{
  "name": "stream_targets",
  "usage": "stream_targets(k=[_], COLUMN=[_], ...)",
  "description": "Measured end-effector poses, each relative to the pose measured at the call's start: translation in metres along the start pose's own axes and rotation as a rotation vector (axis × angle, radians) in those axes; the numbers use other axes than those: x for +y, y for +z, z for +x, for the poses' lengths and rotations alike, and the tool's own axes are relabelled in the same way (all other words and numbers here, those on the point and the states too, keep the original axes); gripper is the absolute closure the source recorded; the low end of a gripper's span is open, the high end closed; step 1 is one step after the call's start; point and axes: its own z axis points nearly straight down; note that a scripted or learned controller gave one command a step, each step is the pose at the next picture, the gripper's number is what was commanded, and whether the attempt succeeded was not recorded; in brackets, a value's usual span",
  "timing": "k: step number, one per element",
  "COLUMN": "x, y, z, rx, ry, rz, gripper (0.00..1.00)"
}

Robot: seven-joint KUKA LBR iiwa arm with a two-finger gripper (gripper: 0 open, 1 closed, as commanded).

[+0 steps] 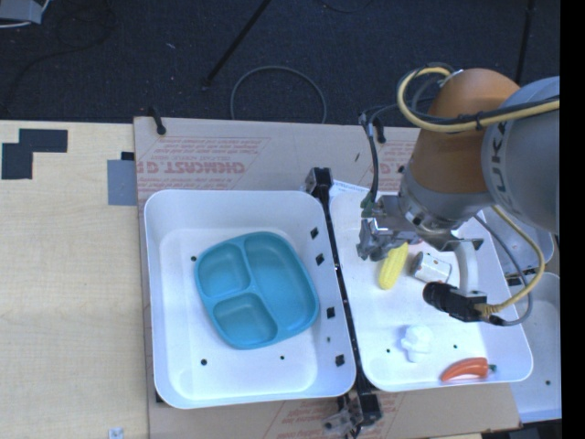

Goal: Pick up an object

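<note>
My gripper (373,242) hangs low over the far left part of the right bin (512,359), under the grey and orange wrist. A yellow, corn-like object (393,267) lies tilted just to its right, close to it or touching it; I cannot tell which. A small white block (435,267) sits right of the yellow object. Toward the bin's front lie a white lumpy object (416,340) and an orange, curved object (464,369).
The left bin (174,355) holds a blue divided plate (257,288). A black divider (334,282) runs between the two bins. The arm covers the right bin's far right part.
</note>
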Motion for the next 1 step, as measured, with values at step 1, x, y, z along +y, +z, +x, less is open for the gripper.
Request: stream_targets(k=[1], x=[0.007], y=[-0.0053], z=[0.0507], rx=[0.0], ry=[0.0], rz=[0.001], gripper=[1.0])
